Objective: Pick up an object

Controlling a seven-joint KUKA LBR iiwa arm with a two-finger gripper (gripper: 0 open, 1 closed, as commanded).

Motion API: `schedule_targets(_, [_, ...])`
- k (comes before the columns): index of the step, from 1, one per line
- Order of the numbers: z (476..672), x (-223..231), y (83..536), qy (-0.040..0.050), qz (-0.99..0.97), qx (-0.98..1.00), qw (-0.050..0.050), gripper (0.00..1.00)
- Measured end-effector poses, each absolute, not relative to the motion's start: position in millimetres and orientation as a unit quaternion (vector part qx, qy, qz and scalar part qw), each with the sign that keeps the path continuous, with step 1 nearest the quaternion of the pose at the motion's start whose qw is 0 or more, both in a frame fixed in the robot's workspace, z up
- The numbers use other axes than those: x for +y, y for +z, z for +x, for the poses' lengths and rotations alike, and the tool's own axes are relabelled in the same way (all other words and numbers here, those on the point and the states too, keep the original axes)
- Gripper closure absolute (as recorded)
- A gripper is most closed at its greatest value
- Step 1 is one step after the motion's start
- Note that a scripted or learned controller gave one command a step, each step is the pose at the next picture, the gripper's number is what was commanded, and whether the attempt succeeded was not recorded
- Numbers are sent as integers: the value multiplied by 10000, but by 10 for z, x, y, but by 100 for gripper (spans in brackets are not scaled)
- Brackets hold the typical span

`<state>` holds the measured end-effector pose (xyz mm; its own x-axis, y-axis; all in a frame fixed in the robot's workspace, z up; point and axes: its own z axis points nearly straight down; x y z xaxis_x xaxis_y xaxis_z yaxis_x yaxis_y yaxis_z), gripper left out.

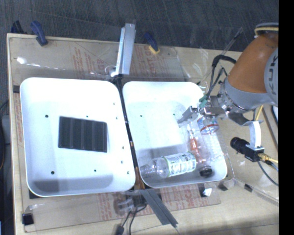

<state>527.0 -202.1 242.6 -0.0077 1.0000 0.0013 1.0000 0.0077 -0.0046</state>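
Gripper [192, 114] low over right bin [152, 94], near its right wall, jaws' state cannot be told; clear plastic bottle [169, 165] lying along that bin's front wall; second bottle [208, 133] beside the gripper; black panel [83, 133] in left bin [39, 92]

The gripper [190, 114] hangs over the right bin [152, 94], near its right wall. Just below its fingers lie two clear plastic bottles, one upright in view [209, 137], one crosswise [170, 165], with an orange-tinted tube [194, 146] and a dark cap [206, 171] crowding that corner. Left of the fingers the bin floor lies bare.
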Motion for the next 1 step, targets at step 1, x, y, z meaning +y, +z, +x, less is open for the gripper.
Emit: schedule_targets(1, [5336,-2093,2422,2,-6645,-7473,-5,0])
